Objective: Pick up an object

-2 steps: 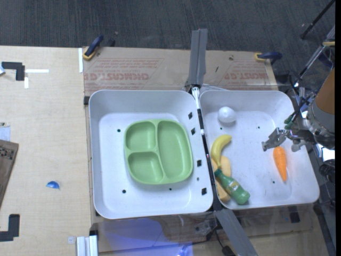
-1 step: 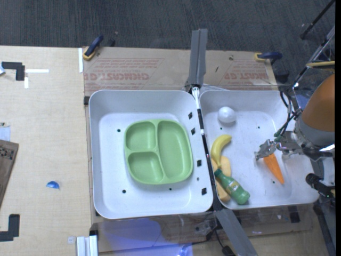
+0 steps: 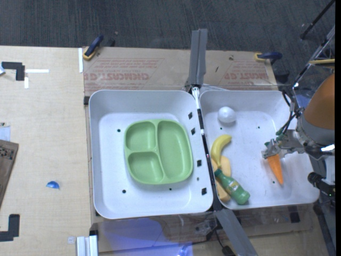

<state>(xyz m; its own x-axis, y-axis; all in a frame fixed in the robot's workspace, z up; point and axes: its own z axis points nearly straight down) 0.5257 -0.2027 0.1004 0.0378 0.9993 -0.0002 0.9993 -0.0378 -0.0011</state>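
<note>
My tool (image 3: 273,149) sits low over the right bin (image 3: 250,196), at the blunt top end of the carrot (image 3: 275,169); whether it grips that end or just touches it, I cannot tell. Carrot lies on the bin floor by the right wall, long axis running near-far, narrow tip toward the near rim, wide end up under my tool. My arm (image 3: 319,116) comes in from the right, cut off by the frame edge; cables cross in front of the wrist and blur it. Elsewhere in the right bin: white ball (image 3: 227,114) near the far wall, well apart; banana (image 3: 219,147) against the left wall, curved; green bottle (image 3: 233,188) lying slantwise just beside it, partly over a yellowish thing I can't make out. Left bin (image 3: 106,159) holds a green divided plate (image 3: 159,152), three compartments
</note>
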